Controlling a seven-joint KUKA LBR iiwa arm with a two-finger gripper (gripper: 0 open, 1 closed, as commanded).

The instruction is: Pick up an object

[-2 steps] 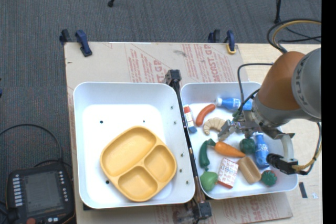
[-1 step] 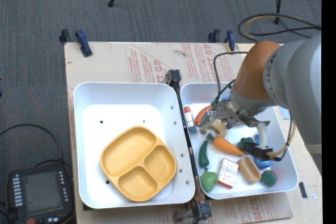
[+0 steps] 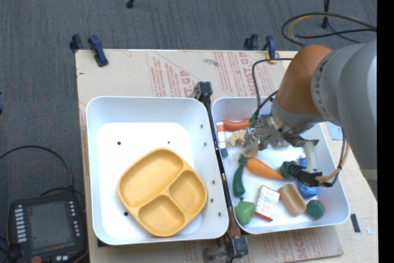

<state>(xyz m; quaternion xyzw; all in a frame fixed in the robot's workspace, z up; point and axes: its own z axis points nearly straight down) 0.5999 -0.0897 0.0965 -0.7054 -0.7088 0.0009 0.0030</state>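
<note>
My gripper [image 3: 253, 143] hangs low in the upper left part of the right bin [image 3: 337, 197], under the orange wrist band. It sits just above the orange carrot [image 3: 265, 168] and below an orange-red sausage-like piece [image 3: 235, 125]. A small pale item [image 3: 234, 140] lies right beside it on the left. Other toys in this bin are a dark green pod [image 3: 238, 180], a light green piece [image 3: 244, 212], a red and white box [image 3: 267, 202], a tan bread-like piece [image 3: 292, 199], a dark green ball [image 3: 315, 209] and a blue piece [image 3: 306, 178].
The left bin [image 3: 111, 114] holds a yellow divided plate [image 3: 162, 192]. A black clamp [image 3: 204, 91] sits between the two bins at the back. The arm's body covers the right bin's back right part. Blue clamps [image 3: 96, 49] grip the board's far edge.
</note>
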